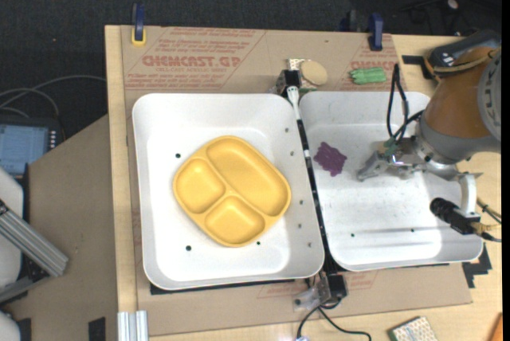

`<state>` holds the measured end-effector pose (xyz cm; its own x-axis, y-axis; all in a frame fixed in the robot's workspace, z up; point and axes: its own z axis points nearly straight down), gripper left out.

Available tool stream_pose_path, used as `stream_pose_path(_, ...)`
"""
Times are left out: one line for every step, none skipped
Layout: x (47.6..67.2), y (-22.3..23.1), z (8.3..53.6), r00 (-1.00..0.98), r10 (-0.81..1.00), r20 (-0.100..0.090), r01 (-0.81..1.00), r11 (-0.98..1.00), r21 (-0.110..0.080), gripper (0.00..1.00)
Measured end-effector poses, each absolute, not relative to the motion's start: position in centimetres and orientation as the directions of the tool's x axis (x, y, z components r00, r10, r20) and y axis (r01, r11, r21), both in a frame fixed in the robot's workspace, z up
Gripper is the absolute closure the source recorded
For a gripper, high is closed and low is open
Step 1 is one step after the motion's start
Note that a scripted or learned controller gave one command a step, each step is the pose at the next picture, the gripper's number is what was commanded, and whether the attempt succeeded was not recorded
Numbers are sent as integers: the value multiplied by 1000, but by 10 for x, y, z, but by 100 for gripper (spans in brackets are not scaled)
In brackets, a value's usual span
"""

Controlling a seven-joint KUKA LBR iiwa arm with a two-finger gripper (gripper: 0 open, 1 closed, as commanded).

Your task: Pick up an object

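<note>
Leftmost, a yellow divided plate point(231, 190) lies flat in the left bin point(151, 124), filling its middle with white floor all round. Across the shared rim, a small purple object point(330, 158) rests alone near the right bin's point(398, 248) left wall, likely the easiest pick, open on every side but that one. Just right of it hovers the hand point(373, 165), fingers spread and gripping nothing, low over the bin floor.

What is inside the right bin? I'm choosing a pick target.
The right bin holds a purple object near its left wall, with the gripper just right of it. The arm covers the bin's right side.
</note>
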<state>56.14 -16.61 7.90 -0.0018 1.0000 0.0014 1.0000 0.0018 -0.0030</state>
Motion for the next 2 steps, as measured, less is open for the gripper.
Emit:
stream_pose_path(611,-162,85,-2,1000,-2,1000,2,6,0)
stream_pose_path(665,-122,82,-1,1000,1,1000,1,-15,0)
